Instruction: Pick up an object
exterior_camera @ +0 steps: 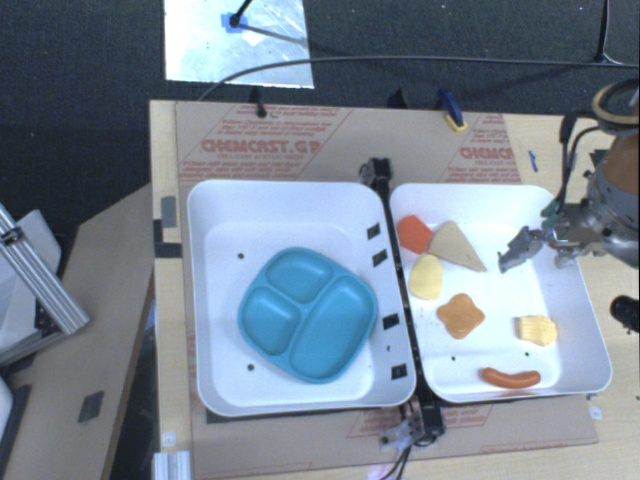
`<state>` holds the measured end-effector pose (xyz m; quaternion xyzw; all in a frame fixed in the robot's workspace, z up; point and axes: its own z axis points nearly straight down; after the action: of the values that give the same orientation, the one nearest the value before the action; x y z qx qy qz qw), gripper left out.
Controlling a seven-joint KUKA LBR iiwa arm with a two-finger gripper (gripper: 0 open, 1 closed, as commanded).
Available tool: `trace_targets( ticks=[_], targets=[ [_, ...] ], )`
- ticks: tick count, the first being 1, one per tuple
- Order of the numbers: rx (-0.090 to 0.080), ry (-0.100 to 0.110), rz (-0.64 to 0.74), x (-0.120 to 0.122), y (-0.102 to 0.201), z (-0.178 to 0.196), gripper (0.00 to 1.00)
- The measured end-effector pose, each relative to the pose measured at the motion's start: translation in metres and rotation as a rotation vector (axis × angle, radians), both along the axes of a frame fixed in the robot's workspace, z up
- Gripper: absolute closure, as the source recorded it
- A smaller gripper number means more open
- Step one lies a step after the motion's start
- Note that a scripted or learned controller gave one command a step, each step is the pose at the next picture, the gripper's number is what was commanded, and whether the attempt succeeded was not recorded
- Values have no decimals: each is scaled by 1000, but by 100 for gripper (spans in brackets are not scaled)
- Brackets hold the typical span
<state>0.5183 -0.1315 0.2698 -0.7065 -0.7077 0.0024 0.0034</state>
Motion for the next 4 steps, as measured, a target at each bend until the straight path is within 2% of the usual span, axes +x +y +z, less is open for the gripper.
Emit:
trace_targets(
  ticks=[1,2,3,4],
  targets=[
    [-2,-9,3,2,0,5,0],
    [-1,-6,0,-5,3,-40,0],
    [-1,-5,0,4,6,-98,0],
    [0,-5,-1,2,5,-140,0]
  ],
)
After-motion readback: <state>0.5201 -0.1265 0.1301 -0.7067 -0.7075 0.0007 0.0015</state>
